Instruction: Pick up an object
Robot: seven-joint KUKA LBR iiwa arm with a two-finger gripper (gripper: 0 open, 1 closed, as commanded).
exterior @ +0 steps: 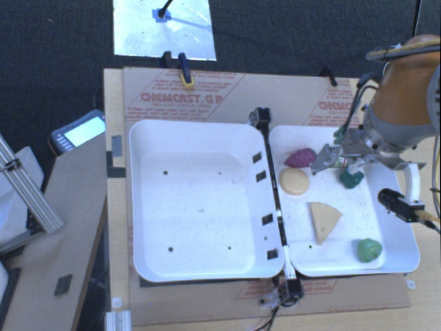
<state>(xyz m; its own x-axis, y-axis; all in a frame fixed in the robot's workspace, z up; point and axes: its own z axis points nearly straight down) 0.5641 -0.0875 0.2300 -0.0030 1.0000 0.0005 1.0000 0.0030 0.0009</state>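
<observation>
Camera view shows the gripper (342, 165) low over the right bin (396, 257), and whether its fingers are spread or closed cannot be told. A dark green object (352, 179) lies right at the tips, a magenta one (300, 158) just left, a round cream piece (295, 181) below-left. A clean pick likely needs the tips straddling the green piece squarely before closing.

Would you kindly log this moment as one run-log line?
gripper: over right bin | nearest: dark green object | grasp: unconfirmed | left bin: untouched
</observation>
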